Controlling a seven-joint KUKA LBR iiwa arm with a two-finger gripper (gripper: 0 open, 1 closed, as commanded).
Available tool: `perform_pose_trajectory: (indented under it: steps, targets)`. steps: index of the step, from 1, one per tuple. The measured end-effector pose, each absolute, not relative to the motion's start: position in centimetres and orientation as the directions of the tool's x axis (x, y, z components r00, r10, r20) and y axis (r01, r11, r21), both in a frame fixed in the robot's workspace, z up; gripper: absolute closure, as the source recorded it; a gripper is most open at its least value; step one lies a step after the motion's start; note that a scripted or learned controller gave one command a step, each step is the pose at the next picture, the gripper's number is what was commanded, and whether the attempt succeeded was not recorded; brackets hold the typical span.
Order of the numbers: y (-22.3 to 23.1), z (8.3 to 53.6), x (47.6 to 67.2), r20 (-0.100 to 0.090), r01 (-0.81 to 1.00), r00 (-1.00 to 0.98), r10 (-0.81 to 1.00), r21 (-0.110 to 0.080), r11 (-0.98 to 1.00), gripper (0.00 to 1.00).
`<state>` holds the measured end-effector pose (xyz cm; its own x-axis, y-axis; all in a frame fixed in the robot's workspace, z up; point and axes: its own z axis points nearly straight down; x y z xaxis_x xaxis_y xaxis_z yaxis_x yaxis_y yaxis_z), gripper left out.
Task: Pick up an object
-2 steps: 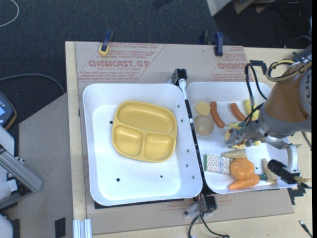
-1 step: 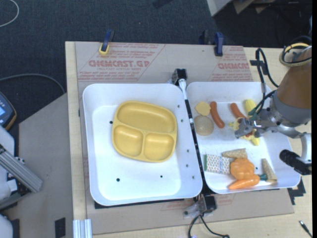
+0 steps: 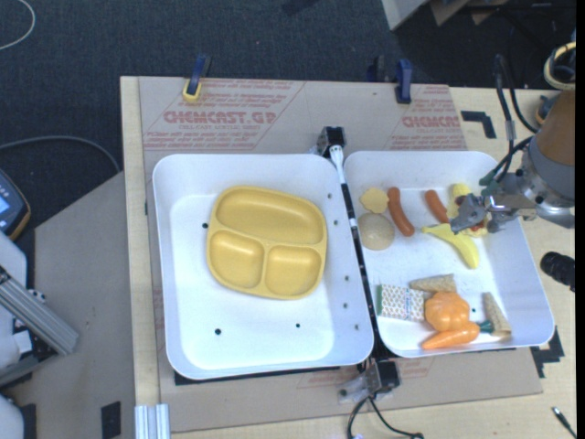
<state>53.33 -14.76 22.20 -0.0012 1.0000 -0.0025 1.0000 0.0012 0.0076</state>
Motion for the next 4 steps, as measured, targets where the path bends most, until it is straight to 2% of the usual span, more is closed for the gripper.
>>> perform_pose_trajectory:
  steps: [1, 3, 4]
  targets:
    - [-14.8, 22.5, 53.4, -0.001, 1.000, -0.001, 1.000, 0.003, 0.001, 1.00]
    - [-7.6, 23.8, 62.2, 0.000, 1.000, -0.006, 1.000, 0.006, 0.006, 1.00]
    - [-5.5, 21.7, 64.2, -0.001, 1.000, -0.003, 1.000, 0.003, 0.003, 1.00]
